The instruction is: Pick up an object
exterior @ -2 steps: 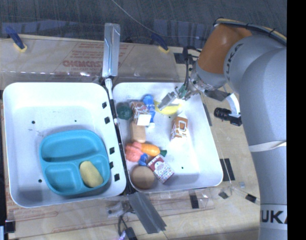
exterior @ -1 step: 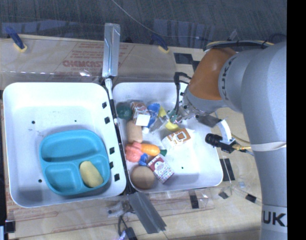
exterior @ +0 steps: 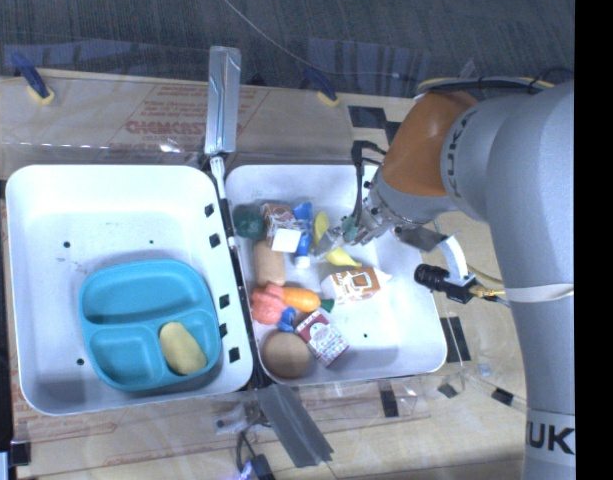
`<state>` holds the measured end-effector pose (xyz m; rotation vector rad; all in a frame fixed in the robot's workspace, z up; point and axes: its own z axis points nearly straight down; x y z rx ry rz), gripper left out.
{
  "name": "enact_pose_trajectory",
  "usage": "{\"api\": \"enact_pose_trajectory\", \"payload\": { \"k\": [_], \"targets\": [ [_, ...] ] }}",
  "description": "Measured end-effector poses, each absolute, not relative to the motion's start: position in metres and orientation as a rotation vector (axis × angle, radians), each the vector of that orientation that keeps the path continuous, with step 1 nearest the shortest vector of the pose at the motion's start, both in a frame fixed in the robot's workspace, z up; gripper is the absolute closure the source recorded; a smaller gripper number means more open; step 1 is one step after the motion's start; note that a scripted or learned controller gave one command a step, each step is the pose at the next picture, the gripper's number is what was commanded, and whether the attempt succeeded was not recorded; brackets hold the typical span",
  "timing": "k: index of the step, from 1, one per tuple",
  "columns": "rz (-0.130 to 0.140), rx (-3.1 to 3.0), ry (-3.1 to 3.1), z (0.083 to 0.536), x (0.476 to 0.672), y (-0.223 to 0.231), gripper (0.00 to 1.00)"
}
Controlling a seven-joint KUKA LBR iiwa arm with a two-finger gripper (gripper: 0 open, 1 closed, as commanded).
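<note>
The grey arm point(exterior: 506, 158) with its orange band reaches in from the right over the right-hand white bin point(exterior: 411, 343), and its end effector point(exterior: 348, 234) sits low over the upper middle of that bin, just above a yellow banana-like piece point(exterior: 342, 258). Whether the end effector is open or closed cannot be told, and nothing can be made out in its grasp. The objects to pick from are crowded in the left and middle part of the right bin: a dark green item point(exterior: 249, 223) near the top left, a brown packet with a white label point(exterior: 283, 230), a blue bottle-like item point(exterior: 303, 230), a pale tan piece point(exterior: 269, 265), an orange carrot point(exterior: 301, 297) lying beside a pinkish piece point(exterior: 268, 302), a small white and orange carton point(exterior: 353, 284) just below the yellow piece, a red and white carton point(exterior: 324, 337) lower down, and a round brown potato-like item point(exterior: 286, 355) at the bottom edge. The left-hand white bin point(exterior: 46, 198) holds a blue divided tray point(exterior: 136, 293), with a yellow-green oval item point(exterior: 183, 348) lying in its lower right compartment. Both bins stand side by side on the desk point(exterior: 116, 118).
</note>
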<state>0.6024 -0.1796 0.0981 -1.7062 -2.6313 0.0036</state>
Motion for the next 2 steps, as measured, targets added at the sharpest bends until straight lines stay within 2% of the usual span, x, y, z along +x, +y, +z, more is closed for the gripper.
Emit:
{"api": "enact_pose_trajectory", "payload": {
  "k": [1,2],
  "targets": [
    [0.005,-1.677,-2.655,0.089,0.599,-0.119,1.0],
    [-0.006,-1.757,-2.61,0.195,0.63,-0.069,1.0]
  ]
}}
